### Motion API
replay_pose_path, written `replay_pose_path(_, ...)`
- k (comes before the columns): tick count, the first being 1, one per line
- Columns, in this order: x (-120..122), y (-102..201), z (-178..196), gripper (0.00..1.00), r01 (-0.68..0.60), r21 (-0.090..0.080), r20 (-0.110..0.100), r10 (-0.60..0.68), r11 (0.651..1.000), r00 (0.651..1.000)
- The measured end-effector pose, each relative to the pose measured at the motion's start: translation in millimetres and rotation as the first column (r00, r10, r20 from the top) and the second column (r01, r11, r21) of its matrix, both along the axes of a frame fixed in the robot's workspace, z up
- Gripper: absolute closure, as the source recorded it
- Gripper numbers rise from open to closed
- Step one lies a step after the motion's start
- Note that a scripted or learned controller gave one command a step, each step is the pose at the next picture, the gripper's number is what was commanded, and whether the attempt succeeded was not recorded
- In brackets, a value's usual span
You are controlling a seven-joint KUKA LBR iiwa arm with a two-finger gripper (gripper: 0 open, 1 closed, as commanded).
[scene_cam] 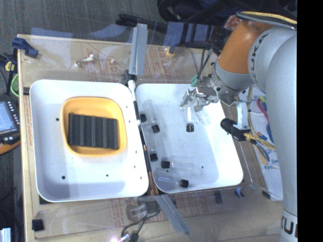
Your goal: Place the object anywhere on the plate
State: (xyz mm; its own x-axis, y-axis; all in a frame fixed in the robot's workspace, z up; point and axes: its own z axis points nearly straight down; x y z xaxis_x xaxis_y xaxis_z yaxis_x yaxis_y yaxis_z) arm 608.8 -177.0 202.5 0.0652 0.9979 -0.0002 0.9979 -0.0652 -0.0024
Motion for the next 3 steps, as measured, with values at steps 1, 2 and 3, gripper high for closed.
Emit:
replay_pose_path(1,12.0,46.2,0.3,1.0,-0.157,0.002,-0.002,0.157,0.988,0.988)
replay_pose_path(2,19.6,96.2,-10.8,1.0,-0.439,0.002,-0.001,0.439,0.899,0.899)
replay_pose_path(3,19.6,95.8,-10.6,0.0,-0.438,0.001,-0.001,0.438,0.899,0.899)
